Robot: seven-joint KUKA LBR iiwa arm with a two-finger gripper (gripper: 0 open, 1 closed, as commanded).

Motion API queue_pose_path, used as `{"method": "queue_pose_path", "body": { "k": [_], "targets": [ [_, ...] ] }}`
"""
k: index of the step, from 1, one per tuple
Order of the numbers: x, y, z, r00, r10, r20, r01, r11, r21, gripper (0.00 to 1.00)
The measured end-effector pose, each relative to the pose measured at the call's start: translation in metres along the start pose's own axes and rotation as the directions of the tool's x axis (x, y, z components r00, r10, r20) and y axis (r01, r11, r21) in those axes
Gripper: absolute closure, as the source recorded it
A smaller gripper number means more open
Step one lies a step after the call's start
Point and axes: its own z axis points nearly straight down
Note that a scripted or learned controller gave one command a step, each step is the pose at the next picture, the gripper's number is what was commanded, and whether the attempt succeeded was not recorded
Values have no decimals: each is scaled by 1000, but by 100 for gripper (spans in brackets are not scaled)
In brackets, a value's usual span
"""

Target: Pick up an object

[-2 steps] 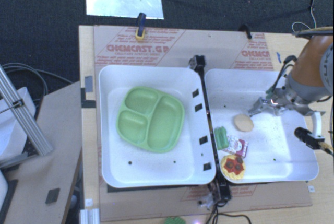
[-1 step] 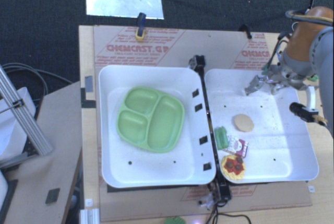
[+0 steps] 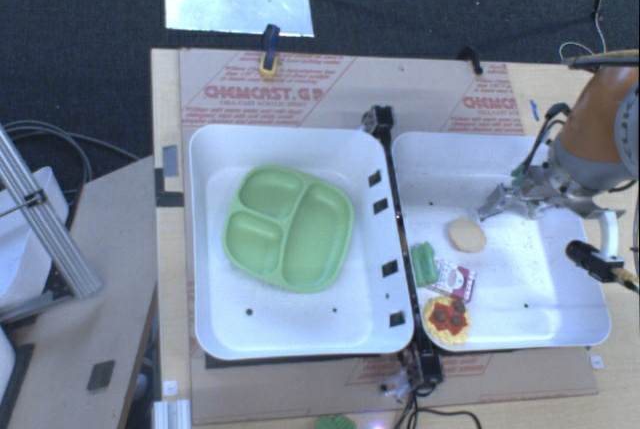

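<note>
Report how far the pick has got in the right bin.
Done: the grey arm with its orange band has reached over the right shallow white bin, and its two-finger gripper sits just above-right of the round tan disc. In hand: nothing visibly held. Left: grasping and lifting something; the disc, the small green piece and the red-and-yellow piece all lie on the bin floor.

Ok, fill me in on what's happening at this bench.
A grey robot arm reaches in from the right over the right bin, with its gripper low, just above and to the right of a tan round piece. Nothing is between its fingers. A green strip, a red-and-white packet and a yellow-and-red toy lie near that bin's left wall. The left bin holds a green divided plate.
</note>
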Motion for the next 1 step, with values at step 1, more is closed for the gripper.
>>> {"method": "queue_pose_path", "body": {
  "k": [1],
  "targets": [
    [11, 70, -2, 1000, -9, 3, 9, 1000, -12, 0]
  ]
}}
